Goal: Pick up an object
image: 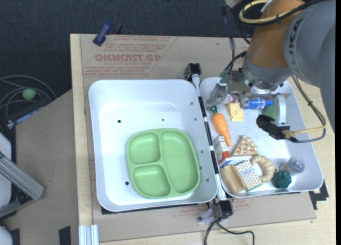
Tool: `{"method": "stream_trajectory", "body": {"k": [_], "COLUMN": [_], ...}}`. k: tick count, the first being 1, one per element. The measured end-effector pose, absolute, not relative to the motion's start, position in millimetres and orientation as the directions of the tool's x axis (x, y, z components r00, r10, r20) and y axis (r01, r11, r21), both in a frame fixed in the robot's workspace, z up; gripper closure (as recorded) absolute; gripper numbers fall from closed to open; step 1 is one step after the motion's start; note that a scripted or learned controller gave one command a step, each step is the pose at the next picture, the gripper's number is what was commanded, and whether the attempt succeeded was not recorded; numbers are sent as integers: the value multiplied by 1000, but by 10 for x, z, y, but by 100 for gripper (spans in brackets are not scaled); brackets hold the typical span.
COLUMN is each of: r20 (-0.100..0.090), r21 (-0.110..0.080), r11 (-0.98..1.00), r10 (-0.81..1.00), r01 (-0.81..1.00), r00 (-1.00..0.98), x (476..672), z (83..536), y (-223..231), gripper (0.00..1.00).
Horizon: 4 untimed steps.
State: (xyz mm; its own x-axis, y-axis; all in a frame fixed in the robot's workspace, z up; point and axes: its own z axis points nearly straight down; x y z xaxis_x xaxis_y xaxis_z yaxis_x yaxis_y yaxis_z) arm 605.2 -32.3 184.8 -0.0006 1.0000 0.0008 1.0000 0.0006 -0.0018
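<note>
- Arm (290,31) first, the biggest thing on show: grey bulk with the orange band, reaching in from the right and hanging low over the far end of the right bin (311,177).
- Gripper (230,94) sits down among the toys near the bin's far left corner; whether it is wide, narrow or holding anything, I cannot tell, since the wrist covers it.
- Left bin (106,100) next: it carries one green divided plate (162,162) with three compartments, lying flat toward the near side.
- Right bin is the busy one, so any pick comes from here: an orange carrot (221,125) along the left wall, a yellow cheese block (236,112) just beside it and closest to the gripper.
- Further toward the near end: a waffle-like wedge (245,146), a croissant (265,165), a bread roll (230,178) and a dark green ball (282,179).
- My judgement for a clean grab: aim for one item standing apart, the cheese or carrot, descend straight, close squarely, and keep off the bin wall.
</note>
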Motion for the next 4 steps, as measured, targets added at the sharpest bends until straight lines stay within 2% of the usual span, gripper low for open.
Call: {"method": "stream_trajectory", "body": {"k": [1,2,3,4], "r20": [0,-1,0,0], "r21": [-2,-2,-2,1], "r11": [-1,-2,-2,1], "r10": [1000,1000,1000,1000], "r01": [1000,1000,1000,1000], "r00": [1,2,2,-1], "x": [5564,5741,5004,5177], "z": [1845,840,841,843], "y": [-649,-1050,-1235,-1052], "gripper": [0,0,0,0]}}
